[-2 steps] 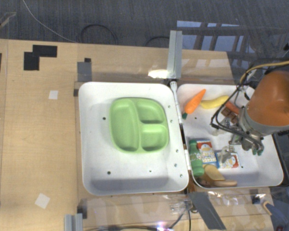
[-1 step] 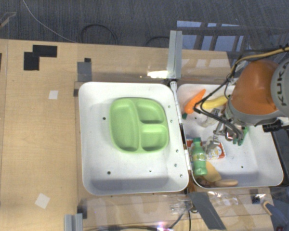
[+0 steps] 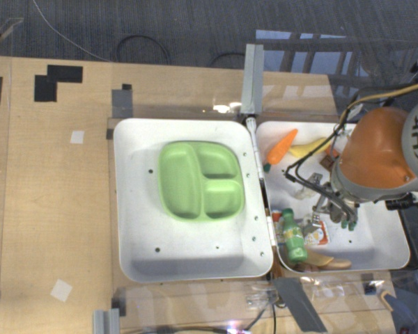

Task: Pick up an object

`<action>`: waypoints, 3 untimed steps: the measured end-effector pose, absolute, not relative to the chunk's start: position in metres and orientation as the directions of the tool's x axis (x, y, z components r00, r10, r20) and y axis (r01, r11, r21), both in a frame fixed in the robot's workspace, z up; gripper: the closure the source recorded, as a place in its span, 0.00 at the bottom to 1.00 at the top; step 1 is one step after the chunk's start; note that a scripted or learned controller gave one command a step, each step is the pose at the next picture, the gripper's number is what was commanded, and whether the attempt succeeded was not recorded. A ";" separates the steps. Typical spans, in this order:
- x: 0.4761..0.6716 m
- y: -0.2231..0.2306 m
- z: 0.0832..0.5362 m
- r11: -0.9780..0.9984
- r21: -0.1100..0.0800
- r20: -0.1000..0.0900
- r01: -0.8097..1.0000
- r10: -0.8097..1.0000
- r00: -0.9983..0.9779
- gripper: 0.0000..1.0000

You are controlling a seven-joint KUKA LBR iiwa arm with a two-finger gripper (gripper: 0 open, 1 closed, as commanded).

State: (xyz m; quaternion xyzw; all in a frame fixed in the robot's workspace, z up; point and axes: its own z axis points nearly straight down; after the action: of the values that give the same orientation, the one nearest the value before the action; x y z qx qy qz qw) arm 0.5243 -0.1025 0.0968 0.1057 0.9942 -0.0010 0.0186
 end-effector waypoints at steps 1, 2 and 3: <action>0.499 -0.100 0.096 0.959 0.004 -0.040 0.284 0.283 -0.958 0.00; 0.548 -0.125 0.148 1.000 -0.002 -0.014 0.020 0.020 -1.000 0.00; 0.515 -0.126 0.095 0.992 -0.006 -0.027 -0.127 -0.127 -0.992 0.00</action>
State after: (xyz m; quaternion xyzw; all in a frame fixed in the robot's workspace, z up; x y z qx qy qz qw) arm 0.5149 -0.1259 0.0955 -0.0637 0.9979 -0.0022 0.0138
